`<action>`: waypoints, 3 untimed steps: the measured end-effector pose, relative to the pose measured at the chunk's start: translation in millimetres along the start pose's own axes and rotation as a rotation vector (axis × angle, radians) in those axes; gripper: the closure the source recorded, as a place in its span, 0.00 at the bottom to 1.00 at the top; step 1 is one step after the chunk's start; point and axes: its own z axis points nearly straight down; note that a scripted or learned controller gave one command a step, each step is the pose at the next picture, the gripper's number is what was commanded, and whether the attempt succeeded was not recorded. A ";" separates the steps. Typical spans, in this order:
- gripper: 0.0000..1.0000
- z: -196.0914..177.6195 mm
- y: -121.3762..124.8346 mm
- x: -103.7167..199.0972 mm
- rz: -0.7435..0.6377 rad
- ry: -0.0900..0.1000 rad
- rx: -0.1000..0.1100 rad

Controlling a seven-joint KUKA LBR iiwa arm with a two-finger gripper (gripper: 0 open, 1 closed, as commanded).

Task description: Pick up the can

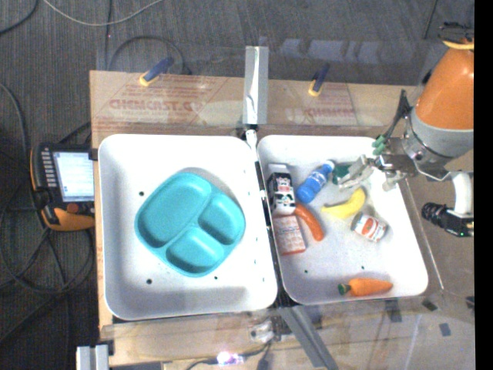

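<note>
Faint reddish "CHEMCAST" print on board [154,106]

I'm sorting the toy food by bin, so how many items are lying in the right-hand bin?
6, all in the white right bin: blue bottle, yellow banana, red-and-white can, red sausage, long box along the left wall, orange carrot near the front. The gripper might hide more.

Premises: a robotics lab or test cell. A grey arm with an orange band [451,91] reaches over a plywood desk [192,106] bearing two white bins [115,284] [408,260]. A handheld control pendant [65,183] lies at the desk's left. Loose black cables [69,6] run across grey carpet [308,14]. Clamps [156,70] grip the desk's far edge.
</note>
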 end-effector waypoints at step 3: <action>1.00 137.5 -24.8 -49.1 0.037 0.000 -0.003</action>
